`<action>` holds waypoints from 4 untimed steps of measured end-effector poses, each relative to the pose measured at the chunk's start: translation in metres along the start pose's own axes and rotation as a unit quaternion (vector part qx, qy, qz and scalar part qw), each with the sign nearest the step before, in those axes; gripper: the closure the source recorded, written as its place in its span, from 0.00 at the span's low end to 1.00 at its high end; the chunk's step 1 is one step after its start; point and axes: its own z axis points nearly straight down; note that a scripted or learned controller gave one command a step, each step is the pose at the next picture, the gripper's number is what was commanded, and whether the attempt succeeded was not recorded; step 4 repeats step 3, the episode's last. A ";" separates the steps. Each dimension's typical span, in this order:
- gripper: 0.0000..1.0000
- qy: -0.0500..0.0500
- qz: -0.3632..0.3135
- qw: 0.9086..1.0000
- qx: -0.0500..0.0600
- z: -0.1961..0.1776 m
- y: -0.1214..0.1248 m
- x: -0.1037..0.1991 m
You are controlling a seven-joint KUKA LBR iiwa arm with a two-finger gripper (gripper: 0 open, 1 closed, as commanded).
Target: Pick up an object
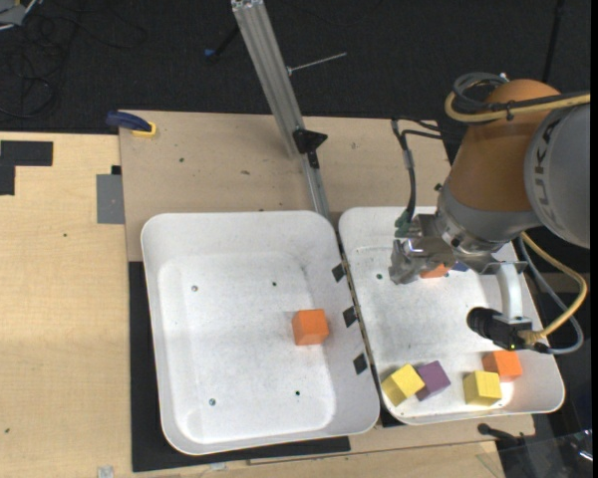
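My gripper (412, 264) is low in the upper part of the right bin (377, 229), under the grey and orange arm. A small orange piece (435, 272) peeks out right beside it, partly hidden by the wrist, and I cannot tell whether it is held. An orange cube (310, 327) lies alone in the left bin (179, 237). Along the right bin's front edge sit a yellow cube (404, 382), a purple cube (434, 375), a second yellow cube (481, 387) and another orange cube (505, 364).
A slanted aluminium rail (275, 78) runs from the back down to the gap between the bins. Black clips (350, 316) line the divide. Cables (538, 267) and a black fitting (490, 325) hang over the right bin's right side.
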 end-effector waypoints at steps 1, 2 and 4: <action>1.00 0.000 0.000 1.000 -0.001 -0.004 0.033 0.051; 1.00 -0.001 0.001 1.000 -0.001 -0.005 0.045 0.096; 1.00 -0.001 0.001 1.000 0.000 0.009 0.072 0.136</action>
